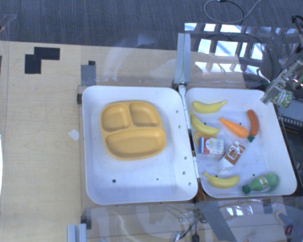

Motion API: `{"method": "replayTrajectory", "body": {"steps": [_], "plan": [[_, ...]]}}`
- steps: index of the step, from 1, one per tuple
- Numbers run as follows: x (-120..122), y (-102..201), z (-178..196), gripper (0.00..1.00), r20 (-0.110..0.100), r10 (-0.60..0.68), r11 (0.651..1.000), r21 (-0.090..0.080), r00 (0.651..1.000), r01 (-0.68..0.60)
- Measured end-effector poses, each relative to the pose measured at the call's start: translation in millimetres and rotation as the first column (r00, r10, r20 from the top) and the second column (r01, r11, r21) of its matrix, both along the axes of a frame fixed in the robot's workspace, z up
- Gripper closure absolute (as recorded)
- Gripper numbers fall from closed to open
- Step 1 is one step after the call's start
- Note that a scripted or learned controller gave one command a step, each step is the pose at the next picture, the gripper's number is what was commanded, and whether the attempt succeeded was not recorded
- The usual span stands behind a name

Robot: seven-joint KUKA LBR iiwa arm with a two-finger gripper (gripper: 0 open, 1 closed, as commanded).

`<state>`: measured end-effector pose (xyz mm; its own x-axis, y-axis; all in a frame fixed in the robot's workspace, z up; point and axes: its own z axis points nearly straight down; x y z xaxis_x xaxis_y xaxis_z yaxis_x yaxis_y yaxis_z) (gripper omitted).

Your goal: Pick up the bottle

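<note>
Bottle (261, 183) beside banana (221, 180), unobstructed

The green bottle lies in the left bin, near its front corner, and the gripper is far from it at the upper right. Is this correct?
Not quite. The camera view shows the bottle lying in the right bin, not the left one, near its front right corner. The rest holds: the gripper is far from it at the upper right.

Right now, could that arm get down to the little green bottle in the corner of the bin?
Probably yes. The green bottle lies on its side in the right bin's near corner, nothing on top of it; the closest banana lies apart. The gripper hovers at the far edge.
</note>
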<state>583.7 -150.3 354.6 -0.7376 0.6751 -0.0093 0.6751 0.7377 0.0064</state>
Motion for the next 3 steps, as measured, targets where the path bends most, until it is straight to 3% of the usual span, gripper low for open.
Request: {"method": "replayTrajectory", "body": {"steps": [1, 2, 3], "plan": [[-75, -8, -88, 1.00, -0.004, 0.211, 0.977, -0.001, 0.977, -0.211], [-25, -25, -206, 1.00, -0.005, -0.034, 0.999, 0.002, 0.999, 0.034], [-25, -25, -206, 0.00, -0.005, -0.034, 0.999, 0.002, 0.999, 0.034]]}}
